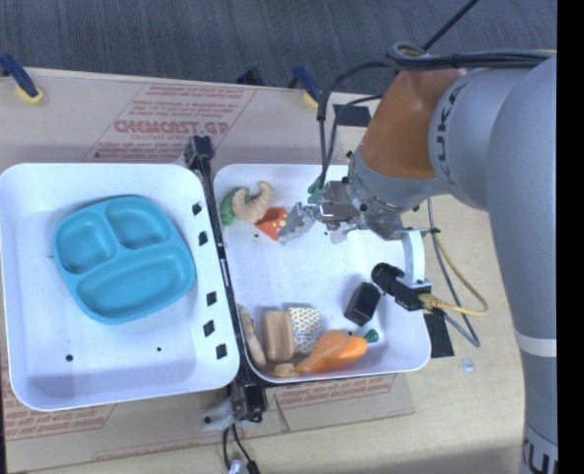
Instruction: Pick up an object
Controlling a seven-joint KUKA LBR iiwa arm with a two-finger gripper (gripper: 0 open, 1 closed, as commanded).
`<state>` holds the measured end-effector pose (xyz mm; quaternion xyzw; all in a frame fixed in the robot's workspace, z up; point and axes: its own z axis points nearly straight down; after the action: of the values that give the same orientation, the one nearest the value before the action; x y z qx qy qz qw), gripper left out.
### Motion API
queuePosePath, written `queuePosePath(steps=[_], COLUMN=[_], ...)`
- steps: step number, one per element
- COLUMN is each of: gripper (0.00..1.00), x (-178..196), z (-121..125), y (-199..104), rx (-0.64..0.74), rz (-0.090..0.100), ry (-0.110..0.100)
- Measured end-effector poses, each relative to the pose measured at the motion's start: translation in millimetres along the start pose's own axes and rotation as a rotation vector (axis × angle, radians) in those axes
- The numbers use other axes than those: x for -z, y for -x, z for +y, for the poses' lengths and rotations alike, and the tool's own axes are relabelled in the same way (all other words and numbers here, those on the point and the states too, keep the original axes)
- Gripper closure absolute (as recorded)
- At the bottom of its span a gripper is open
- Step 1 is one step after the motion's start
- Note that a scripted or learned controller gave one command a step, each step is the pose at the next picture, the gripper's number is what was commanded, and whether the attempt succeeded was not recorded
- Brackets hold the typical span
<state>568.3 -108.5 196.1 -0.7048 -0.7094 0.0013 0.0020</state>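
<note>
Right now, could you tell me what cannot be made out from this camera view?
- Gripper: finger state unclear, small and blurred above the red item.
- Right bin: its far right rim is hidden under the arm's wrist.
- Food pile beside the carrot: overlapping pieces, too small to identify.

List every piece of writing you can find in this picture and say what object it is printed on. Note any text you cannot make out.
"CHEMCAST GP": red print on the brown board under the two white bins, beyond the left bin.
The smaller red lines above and below it are too blurred to read.
More red print on the board's near edge is also too small to read.
</note>
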Motion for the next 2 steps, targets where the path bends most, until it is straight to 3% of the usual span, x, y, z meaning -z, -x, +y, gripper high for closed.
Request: queuePosePath(steps=[1,2], gripper=[0.00,0.00], x=[-105,-104], z=[60,64], y=[8,-10], rx=[0.164,0.303], rz=[-0.001,-0.001], ry=[0.001,0.001])
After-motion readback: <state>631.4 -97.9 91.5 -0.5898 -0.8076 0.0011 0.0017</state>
